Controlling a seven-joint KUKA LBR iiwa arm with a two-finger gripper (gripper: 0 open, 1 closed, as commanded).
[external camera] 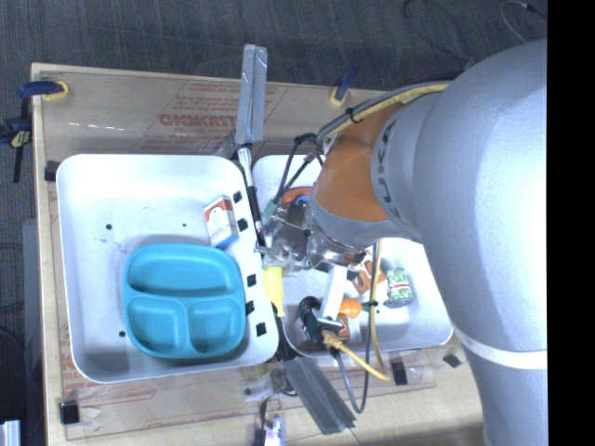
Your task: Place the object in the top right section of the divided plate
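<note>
The grey arm [483, 203] with its orange band [349, 179] reaches in over the right bin [423, 328], and its hand [284, 240] hangs low at that bin's left edge, close to the wall shared with the left bin [84, 249]. Cables and the wrist housing cover the hand, so I cannot tell how it stands or whether anything is in it.

Just below the hand lies a slim yellow object [273, 288], its long axis running away from the hand toward the near edge of the surface [121, 110]; which end is the front cannot be told. Whether this is the thing to be placed is not clear.

Left of the hand, well into the left bin, sits the blue divided plate [186, 300], lying flat, with one long section on its far side and two smaller ones nearer. Between the plate and the hand, closer to the hand and slightly above it, a small red and white packet [219, 221] rests on the bin floor, tilted.

To the right of the hand and a little below it, in the right bin, lie an orange item [351, 303] and a small green and white item [399, 288].
</note>
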